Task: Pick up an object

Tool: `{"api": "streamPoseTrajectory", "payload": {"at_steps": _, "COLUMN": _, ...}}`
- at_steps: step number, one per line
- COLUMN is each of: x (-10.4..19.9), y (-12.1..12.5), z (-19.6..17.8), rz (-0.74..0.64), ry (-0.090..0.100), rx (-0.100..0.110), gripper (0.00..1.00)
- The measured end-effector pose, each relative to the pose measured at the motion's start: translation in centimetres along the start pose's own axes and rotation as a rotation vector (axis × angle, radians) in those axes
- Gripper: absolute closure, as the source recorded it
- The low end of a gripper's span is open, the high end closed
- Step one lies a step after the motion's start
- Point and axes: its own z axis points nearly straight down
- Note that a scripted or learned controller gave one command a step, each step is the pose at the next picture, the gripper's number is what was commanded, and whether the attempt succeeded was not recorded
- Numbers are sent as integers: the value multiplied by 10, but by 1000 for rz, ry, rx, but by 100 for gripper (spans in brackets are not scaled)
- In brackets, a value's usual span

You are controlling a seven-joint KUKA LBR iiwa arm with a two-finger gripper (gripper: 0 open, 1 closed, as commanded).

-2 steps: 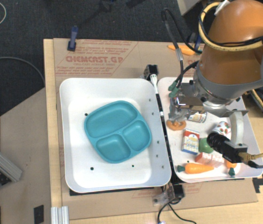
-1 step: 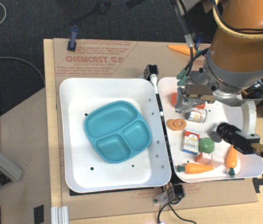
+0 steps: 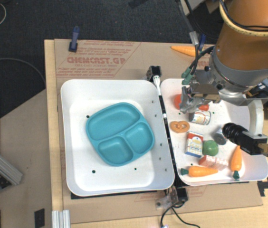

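My gripper (image 3: 187, 104) hangs over the back left part of the right bin (image 3: 257, 175), under the large grey and orange arm. Just left of it lies a small red item (image 3: 177, 99). A small labelled can (image 3: 201, 118) lies right beside its tip. In front of these sit a brown pretzel (image 3: 179, 126), a small white carton (image 3: 194, 144), a green piece (image 3: 210, 147), a red and white packet (image 3: 214, 161) and two orange carrots (image 3: 202, 171) (image 3: 236, 159). Nothing is visibly held.
The left bin (image 3: 77, 165) holds a blue divided plate (image 3: 119, 133). Another orange carrot (image 3: 184, 50) lies on the cardboard behind the right bin. A blue clip (image 3: 73, 38) stands at the cardboard's back left, and a black clamp (image 3: 153, 72) sits between the bins at the back.
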Motion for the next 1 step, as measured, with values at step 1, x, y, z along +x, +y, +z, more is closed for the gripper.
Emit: {"api": "streamPoseTrajectory", "payload": {"at_steps": 1, "x": 0, "y": 1, "z": -10, "rz": -1, "ry": 0, "rx": -2, "gripper": 100}}
